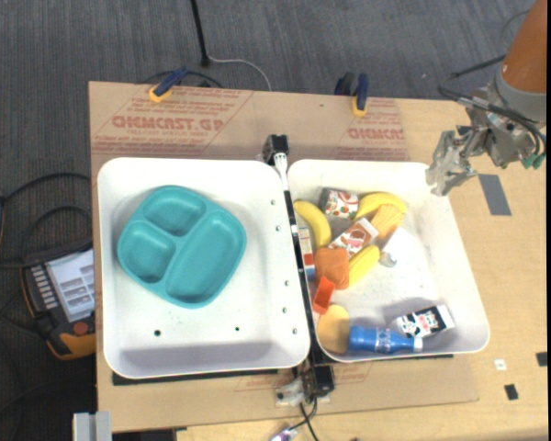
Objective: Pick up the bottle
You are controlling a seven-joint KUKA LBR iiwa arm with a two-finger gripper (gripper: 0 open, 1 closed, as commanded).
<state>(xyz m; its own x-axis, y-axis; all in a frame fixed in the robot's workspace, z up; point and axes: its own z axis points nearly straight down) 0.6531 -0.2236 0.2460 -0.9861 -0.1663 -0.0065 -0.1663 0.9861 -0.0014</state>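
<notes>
A: Where's the bottle point(379, 340)?

B: Lower part of the right bin point(459, 283), near the bottom edge. Blue body, lying on its side, lengthwise left-to-right. It's touching a small black-and-white carton point(424, 322) on its right end and a tan rounded thing point(331, 322) on its left — prob rolled or got dumped into that low corner w/ the rest.

A: And the gripper point(444, 168)?

B: Upper right of the frame, just over the bin's top-right rim, well apart from the bottle. Fingers look parted, pointing down and left, nothing between them. Reads to me as a standoff pose — arm parked off to the side so the camera gets a clean look at the bin contents.

A: Rest of the bin?

B: Clutter's bunched along the left wall and the top: two bananas point(312, 221), a red-and-white carton point(354, 238), orange pieces point(331, 266), a yellow piece. The centre-right floor of the bin is bare, so the approach from the right is fairly open.

A: Left bin?

B: Just a teal divided plate point(182, 244), sitting flat. Not relevant to the job.

A: So what does the grab need?

B: My guess — come down across the frame to the lower middle, turn the jaws so they close across the bottle's short width, not along it. Risk is the neighbours: carton and tan thing sit tight against both ends, and a round body lying flat can roll out of a pinch. Nothing picked yet.
</notes>
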